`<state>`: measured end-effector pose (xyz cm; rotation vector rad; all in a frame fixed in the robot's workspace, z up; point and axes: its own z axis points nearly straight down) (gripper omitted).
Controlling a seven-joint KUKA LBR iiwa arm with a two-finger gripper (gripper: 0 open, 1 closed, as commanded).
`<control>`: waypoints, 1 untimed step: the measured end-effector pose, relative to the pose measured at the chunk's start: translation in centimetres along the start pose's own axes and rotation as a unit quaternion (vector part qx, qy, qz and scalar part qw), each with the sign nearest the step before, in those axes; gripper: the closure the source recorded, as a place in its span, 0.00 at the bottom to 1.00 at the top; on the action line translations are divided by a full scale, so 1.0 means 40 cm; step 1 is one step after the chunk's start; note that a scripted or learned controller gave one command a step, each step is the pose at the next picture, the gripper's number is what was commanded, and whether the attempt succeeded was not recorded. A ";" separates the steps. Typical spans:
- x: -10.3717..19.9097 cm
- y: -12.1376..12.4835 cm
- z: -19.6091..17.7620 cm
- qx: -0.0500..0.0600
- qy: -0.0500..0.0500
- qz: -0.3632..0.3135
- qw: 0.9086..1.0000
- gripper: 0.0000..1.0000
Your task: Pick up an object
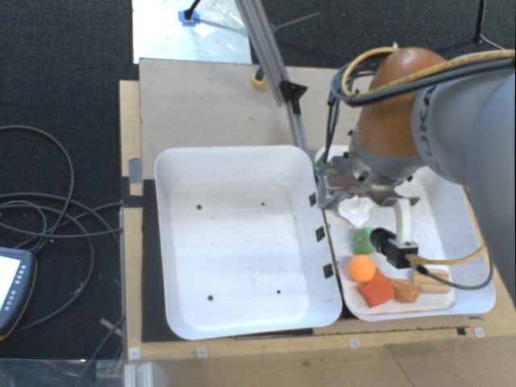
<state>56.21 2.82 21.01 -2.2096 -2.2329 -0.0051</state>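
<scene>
Pincer [355, 204] low over right bin [476, 293], above a crumpled white item [355, 212]; its grip state hidden, can't tell. Orange ball [362, 268], red block [376, 291], green piece [361, 239] cluster near bin's front.

Even, bright overhead light; soft shadows only. White bins [234, 240] near overexposed, slight glare on orange band [403, 79]. Mild softness throughout, dark floor [64, 71] underexposed.
</scene>
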 end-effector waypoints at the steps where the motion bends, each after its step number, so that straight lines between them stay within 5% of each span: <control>1: 0.125 0.031 -0.047 -0.001 0.000 0.000 1.000 1.00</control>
